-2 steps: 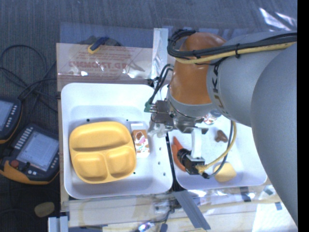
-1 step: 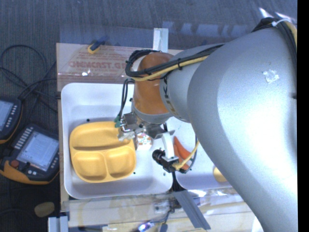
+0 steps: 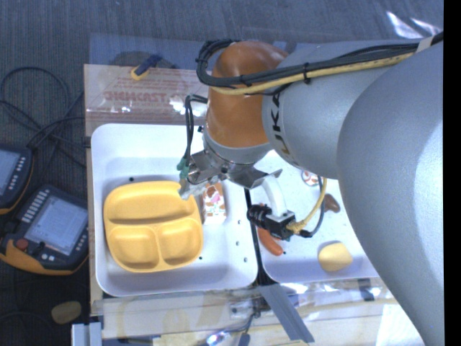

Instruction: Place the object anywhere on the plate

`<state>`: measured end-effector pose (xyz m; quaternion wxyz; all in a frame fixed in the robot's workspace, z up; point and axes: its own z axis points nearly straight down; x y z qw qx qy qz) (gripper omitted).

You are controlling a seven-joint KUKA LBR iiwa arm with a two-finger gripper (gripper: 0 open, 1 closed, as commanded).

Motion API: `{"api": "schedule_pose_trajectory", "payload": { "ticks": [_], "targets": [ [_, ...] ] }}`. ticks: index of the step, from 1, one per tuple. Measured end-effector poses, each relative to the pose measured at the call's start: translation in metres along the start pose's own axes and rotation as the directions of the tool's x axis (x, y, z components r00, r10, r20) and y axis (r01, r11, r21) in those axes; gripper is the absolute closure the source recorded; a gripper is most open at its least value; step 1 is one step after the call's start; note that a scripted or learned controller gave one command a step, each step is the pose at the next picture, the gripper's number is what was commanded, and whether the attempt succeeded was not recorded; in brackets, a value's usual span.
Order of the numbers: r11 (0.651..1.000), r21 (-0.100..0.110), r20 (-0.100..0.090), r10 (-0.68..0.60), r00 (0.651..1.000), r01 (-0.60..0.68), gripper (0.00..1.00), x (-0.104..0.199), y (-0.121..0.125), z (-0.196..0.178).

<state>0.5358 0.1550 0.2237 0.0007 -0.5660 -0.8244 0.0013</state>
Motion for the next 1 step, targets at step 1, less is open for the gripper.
{"api": "schedule_pose_trajectory", "payload": {
  "ticks": [1],
  "targets": [
    [0.999,0.001,0.0,-0.039,0.999,0.039,1.0,-0.0014,-0.0571,0.0041]
  ]
}}
